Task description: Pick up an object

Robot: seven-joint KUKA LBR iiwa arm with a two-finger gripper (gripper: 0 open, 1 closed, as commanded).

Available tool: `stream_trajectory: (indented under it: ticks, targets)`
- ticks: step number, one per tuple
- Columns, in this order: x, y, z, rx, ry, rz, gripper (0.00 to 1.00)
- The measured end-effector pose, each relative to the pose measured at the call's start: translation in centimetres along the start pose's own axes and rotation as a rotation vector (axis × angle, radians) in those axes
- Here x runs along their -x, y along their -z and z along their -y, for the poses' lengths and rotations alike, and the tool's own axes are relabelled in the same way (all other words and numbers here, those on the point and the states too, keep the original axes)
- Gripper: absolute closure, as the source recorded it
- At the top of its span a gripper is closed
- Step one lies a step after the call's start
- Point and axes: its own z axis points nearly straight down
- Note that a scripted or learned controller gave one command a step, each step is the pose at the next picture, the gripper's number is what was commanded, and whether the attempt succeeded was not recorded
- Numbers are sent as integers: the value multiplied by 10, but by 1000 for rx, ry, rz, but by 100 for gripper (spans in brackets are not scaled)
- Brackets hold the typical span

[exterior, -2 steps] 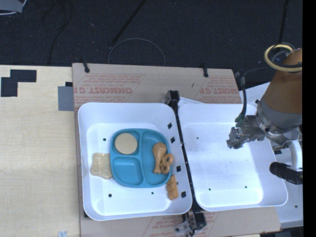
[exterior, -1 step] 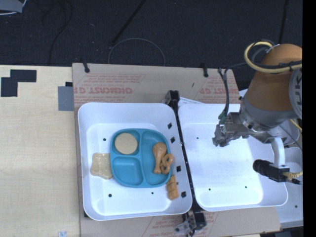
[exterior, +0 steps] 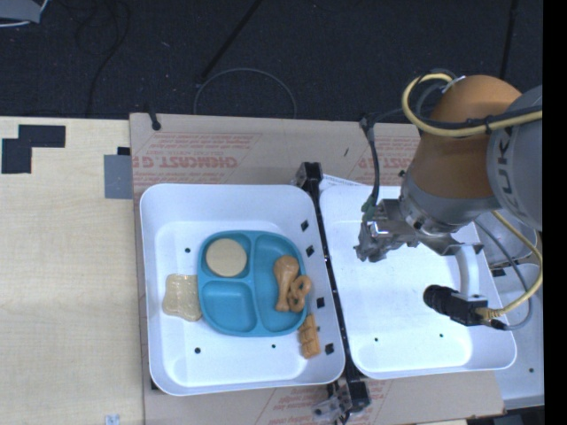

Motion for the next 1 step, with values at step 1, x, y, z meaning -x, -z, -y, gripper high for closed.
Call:
stream_trajectory:
  ticks: [1]
  targets:
    - [-41, -3, -6, 0, -1, 1, 100]
